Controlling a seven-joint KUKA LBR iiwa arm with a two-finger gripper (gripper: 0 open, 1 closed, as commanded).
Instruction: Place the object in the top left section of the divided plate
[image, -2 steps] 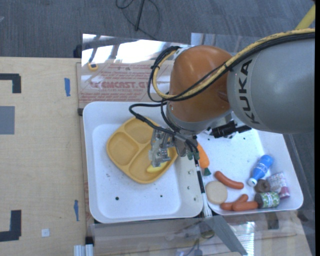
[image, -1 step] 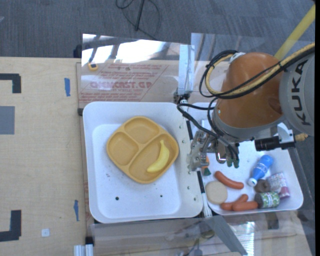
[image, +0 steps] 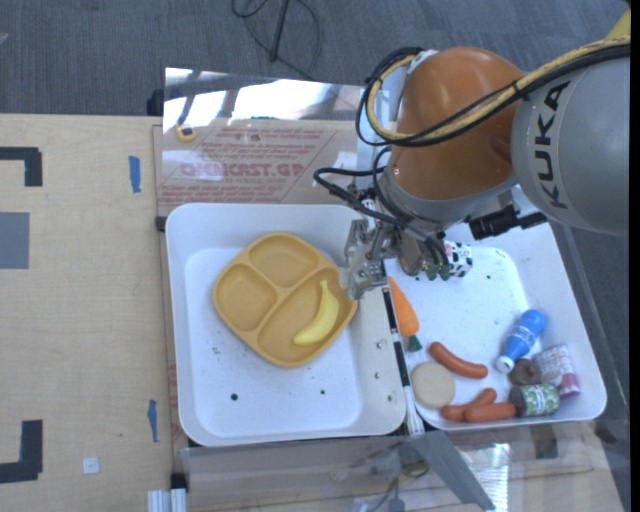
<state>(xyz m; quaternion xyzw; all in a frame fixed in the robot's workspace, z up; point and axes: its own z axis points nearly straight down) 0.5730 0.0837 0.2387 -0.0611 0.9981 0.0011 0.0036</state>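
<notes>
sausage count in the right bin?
3: one sausage lies mid-bin right of the carrot; two sausages sit side by side at the front edge. The arm may hide more.

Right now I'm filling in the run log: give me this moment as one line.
hand: over plate's right rim | banana: in yellow divided plate, lower right section | carrot: right bin | top left section: bare
</notes>
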